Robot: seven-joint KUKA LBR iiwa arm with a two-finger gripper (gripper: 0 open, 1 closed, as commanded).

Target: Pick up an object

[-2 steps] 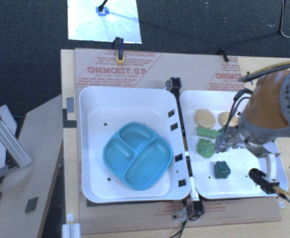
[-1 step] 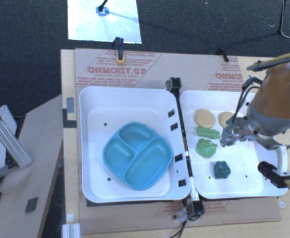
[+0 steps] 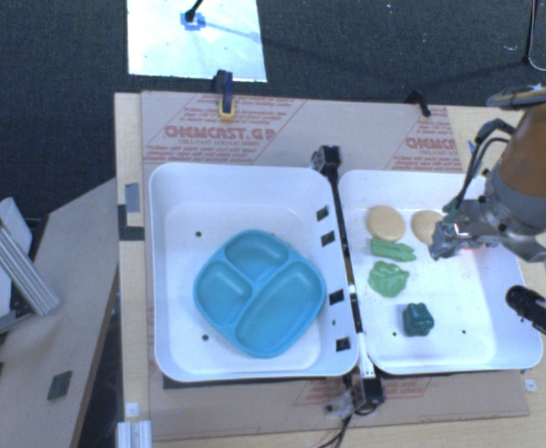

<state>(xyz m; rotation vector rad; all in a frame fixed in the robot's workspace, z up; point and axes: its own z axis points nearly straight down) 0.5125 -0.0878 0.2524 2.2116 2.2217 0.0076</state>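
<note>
**Ana:** Nearest the lens sits the front rim of the left white plastic bin (image 3: 245, 370), and in that bin lies a light blue divided plastic plate (image 3: 259, 292) with 3 compartments, nothing on it.

**Ben:** And the right white bin (image 3: 506, 343)?

**Ana:** It carries 5 small toy foods. 2 round tan cookie-like discs (image 3: 385, 223) lie side by side at the back, the right one partly covered by the gripper. Just in front of them is a long green pod-shaped piece (image 3: 392, 249), then a crinkled light green leafy lump (image 3: 388, 278), and nearest the front a dark green chunky block (image 3: 417, 320).

**Ben:** Where is the arm?

**Ana:** The grey two-finger gripper (image 3: 443, 242) is low over the right bin, at the right edge of the second tan disc and close to the pod's tip.

**Ben:** Clenched or released?

**Ana:** I cannot tell; the tip is small and blurred. It may be touching the disc, but nothing is visibly gripped.

**Ben:** So how far along?

**Ana:** I judge the reach is made and the pick is not: all 5 pieces rest on the bin floor. A firm closure and a lift remain, with the second disc the likeliest target.
</note>
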